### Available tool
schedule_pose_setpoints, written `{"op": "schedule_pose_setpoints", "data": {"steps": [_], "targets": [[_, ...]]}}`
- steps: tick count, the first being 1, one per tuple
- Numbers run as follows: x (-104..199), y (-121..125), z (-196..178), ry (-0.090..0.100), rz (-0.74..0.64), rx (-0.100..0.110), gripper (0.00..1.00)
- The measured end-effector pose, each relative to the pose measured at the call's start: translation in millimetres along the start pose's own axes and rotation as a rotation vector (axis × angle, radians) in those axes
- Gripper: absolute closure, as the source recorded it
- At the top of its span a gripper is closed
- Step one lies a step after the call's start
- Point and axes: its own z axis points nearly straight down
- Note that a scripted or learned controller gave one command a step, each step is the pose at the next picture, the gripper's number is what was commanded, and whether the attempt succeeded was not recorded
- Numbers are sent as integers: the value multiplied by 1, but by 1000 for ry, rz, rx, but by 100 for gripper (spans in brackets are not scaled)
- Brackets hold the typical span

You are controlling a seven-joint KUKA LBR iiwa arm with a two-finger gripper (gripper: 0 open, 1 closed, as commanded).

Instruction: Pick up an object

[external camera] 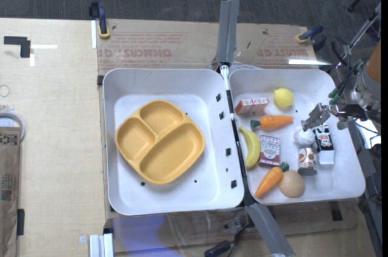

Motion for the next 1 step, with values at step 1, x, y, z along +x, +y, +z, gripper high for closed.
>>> {"op": "schedule_pose_setpoints", "data": {"steps": [1], "targets": [[-40,62,142,0,-18,-2,0]]}}
